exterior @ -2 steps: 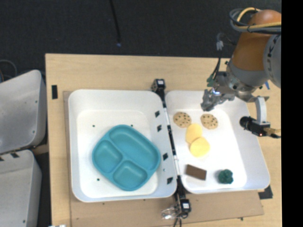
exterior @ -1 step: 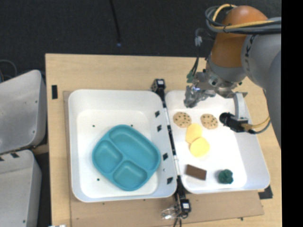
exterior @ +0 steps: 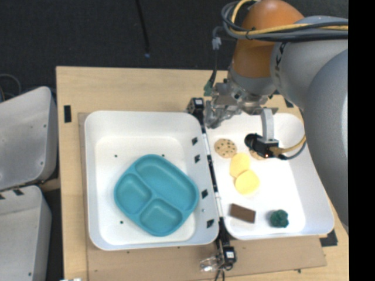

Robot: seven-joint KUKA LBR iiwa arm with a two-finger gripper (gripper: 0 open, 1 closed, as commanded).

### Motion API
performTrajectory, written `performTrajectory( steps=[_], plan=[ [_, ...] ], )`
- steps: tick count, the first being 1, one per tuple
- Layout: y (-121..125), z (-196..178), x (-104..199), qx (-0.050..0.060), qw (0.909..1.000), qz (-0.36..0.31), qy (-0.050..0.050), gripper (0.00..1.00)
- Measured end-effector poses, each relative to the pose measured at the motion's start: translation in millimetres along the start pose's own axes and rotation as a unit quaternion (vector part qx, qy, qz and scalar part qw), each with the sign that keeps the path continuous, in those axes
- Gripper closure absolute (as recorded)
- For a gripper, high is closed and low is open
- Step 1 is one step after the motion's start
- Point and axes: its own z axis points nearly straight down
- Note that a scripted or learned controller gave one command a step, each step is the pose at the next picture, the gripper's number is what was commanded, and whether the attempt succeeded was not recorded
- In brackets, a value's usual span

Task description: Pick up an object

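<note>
While hovering over right bin (exterior: 304, 215) | tool (exterior: 220, 113) state: cannot tell | yellow foam pieces (exterior: 243, 173): probably light, soft, squashable | best pinched across middle

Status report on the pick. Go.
Gripper over the far edge of the right bin, nothing seen held. Cookie nearest, two yellow pieces just past it. Teal divided plate alone in left bin.

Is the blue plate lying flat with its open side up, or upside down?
Open side up: the blue plate lies flat in the left bin, its three compartments showing.
</note>
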Motion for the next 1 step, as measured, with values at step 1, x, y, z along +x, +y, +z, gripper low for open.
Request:
performTrajectory(
  steps=[1],
  plan=[
    [7.1,2.7,42.0,0.000,1.0000,0.001,-0.001,1.00]
  ],
)
